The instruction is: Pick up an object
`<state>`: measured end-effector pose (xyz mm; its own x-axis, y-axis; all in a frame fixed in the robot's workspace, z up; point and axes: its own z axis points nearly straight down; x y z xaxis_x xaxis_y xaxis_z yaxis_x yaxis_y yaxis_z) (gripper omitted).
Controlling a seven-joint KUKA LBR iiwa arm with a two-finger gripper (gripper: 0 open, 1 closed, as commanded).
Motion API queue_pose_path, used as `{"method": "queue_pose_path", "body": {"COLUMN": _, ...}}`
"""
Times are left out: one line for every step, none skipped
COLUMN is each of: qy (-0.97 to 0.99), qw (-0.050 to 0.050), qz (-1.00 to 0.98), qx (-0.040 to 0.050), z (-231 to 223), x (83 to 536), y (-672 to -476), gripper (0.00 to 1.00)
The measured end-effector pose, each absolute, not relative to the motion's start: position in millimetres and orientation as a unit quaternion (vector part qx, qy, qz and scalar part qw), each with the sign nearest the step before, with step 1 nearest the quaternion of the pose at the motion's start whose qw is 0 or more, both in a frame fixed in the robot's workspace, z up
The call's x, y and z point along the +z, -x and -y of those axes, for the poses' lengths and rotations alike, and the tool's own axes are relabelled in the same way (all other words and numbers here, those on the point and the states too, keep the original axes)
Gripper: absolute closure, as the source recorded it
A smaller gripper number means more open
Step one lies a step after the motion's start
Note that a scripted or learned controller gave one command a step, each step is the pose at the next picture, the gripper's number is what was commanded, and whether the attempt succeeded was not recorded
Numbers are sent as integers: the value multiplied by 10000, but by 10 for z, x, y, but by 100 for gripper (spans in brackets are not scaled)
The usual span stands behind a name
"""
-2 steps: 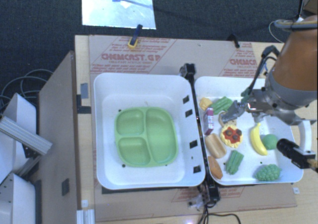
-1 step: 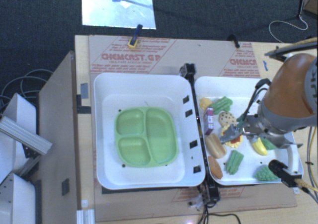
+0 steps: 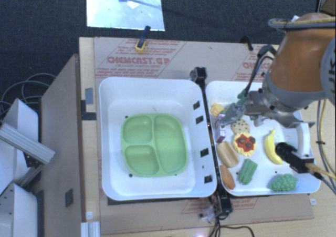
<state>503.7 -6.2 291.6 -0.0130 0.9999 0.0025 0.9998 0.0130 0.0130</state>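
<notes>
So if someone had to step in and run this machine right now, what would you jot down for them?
Claw: low over the upper left part of the right bin; whether it is open or shut can't be made out, and nothing is seen held.
Right bin holds toy food: a cookie, pizza slice, banana, hot dog, bread roll, green vegetable, grapes, and a small yellow piece.
Left bin holds a green divided plate.
Done: arm is over the toys.
Left: grip one item and lift it.
</notes>
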Motion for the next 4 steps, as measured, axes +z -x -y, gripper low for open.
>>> {"method": "queue_pose_path", "body": {"qy": -7084, "qw": -18, "qz": -7058, "qx": -22, "z": 544, "x": 2025, "y": -4899, "gripper": 0}}
{"method": "queue_pose_path", "body": {"qy": -7013, "qw": -23, "qz": -7129, "qx": 14, "z": -744, "x": 1828, "y": -4856, "gripper": 0}}
{"method": "queue_pose_path", "body": {"qy": -7082, "qw": 55, "qz": -7060, "qx": 35, "z": -60, "x": 2622, "y": -5407, "gripper": 0}}
{"method": "queue_pose_path", "body": {"qy": -7086, "qw": -26, "qz": -7056, "qx": -24, "z": 328, "x": 1869, "y": -4871, "gripper": 0}}
